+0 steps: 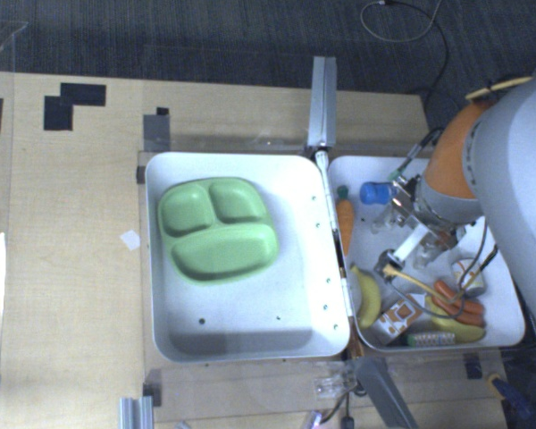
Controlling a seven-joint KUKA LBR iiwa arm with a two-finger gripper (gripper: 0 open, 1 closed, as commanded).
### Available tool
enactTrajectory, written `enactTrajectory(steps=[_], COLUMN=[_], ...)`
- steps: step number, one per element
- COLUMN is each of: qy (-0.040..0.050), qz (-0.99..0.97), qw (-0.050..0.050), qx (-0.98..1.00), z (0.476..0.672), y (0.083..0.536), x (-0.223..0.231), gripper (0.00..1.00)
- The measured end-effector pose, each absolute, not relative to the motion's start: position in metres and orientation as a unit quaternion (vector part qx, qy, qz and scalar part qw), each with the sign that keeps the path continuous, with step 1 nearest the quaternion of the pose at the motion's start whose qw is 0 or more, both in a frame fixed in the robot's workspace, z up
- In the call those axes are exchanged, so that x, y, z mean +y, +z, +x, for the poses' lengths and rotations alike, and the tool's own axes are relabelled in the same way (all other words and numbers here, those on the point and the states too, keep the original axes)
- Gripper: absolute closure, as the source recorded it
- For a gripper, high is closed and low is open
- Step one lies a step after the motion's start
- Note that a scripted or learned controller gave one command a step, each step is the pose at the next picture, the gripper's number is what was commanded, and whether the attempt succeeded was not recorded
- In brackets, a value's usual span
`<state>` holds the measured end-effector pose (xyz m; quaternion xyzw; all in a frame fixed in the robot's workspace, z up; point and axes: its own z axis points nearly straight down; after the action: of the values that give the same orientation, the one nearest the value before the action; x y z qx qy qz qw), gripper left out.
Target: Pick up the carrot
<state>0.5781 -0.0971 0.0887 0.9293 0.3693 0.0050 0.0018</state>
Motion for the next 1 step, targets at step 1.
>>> enactTrajectory(steps=[1], qy=[0.008], qz=[0.928], qw=[0.003], qx=[0.373], z=[0.5806], y=[0.1014], x=[-0.0958], gripper=[1.0])
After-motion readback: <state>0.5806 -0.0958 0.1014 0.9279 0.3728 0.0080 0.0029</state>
